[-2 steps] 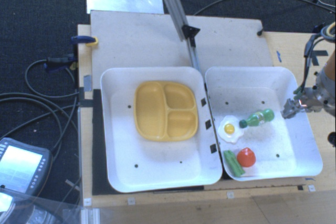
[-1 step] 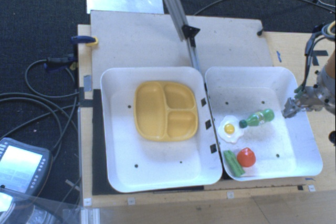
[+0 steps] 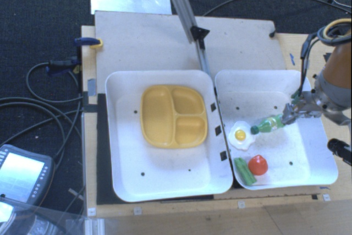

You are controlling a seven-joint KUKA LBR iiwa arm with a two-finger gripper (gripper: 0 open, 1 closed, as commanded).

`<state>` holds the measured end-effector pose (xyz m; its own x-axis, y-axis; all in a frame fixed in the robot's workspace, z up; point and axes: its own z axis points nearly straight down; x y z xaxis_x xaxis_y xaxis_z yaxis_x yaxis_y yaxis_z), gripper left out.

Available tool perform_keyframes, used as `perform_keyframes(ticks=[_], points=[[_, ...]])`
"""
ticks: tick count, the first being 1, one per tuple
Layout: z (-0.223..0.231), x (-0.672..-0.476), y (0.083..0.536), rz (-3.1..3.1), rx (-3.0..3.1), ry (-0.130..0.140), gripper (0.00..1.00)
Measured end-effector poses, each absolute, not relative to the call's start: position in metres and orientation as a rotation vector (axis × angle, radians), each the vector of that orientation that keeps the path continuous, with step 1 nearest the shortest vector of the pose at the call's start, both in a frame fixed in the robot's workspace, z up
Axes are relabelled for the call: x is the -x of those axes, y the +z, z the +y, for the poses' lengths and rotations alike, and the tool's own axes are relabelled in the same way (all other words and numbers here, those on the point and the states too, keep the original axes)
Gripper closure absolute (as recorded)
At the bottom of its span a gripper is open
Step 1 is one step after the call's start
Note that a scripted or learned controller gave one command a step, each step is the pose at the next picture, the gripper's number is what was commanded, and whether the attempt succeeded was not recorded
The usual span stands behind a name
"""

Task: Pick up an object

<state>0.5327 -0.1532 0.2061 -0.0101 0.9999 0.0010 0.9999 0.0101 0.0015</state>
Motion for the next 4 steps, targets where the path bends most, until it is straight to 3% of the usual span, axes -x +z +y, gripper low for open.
perform_keyframes(ticks=[2,4], points=[[-0.037,-0.522,0.218,2.236,-2.209,0.004,1.0],[0.055,-0.5,0.215,2.236,-2.21,0.003,1.0]])
